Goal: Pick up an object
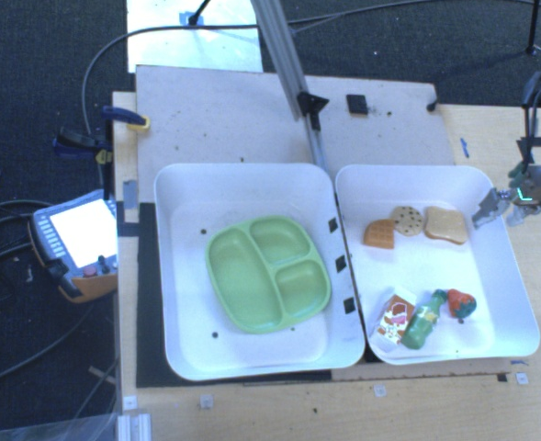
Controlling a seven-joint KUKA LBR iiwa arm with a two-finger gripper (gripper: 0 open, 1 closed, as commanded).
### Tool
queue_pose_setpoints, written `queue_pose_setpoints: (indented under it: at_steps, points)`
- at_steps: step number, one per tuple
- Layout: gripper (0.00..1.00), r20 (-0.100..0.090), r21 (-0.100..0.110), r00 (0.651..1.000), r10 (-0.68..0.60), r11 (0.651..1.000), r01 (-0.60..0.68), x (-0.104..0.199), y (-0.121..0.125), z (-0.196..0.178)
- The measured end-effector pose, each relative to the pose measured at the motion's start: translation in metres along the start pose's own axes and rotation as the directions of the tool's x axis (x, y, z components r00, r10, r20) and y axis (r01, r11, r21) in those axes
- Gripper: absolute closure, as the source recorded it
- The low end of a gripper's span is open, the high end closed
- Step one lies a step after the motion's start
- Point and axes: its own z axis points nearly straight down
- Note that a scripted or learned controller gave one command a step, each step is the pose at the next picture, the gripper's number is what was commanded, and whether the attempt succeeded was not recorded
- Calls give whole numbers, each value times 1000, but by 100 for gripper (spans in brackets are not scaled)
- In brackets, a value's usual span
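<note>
Arm parked at the right edge, nothing grabbed yet

Left bin (174, 246) has just a green divided plate (268, 273) lying flat, probably the drop spot. The right bin (504, 274) holds the pickable stuff: an orange wedge (379, 234), a chocolate chip cookie (406, 220) and a toast slice (445, 225) in a row up top, then a small carton (395, 320), a green bottle (422, 321) lying on its side, and a red strawberry-like toy (461, 304) down front. The gripper (490, 208) hovers at the bin's right rim near the toast; can't tell how its jaws are set.
</note>
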Motion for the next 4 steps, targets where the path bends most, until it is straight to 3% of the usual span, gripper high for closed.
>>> queue_pose_setpoints:
  at_steps: [1,4]
  points:
    - [0,1,-2,1000,0,1000,0,0,0,-1]
    - [0,-1,3,1000,3,1000,-3,4,4,166]
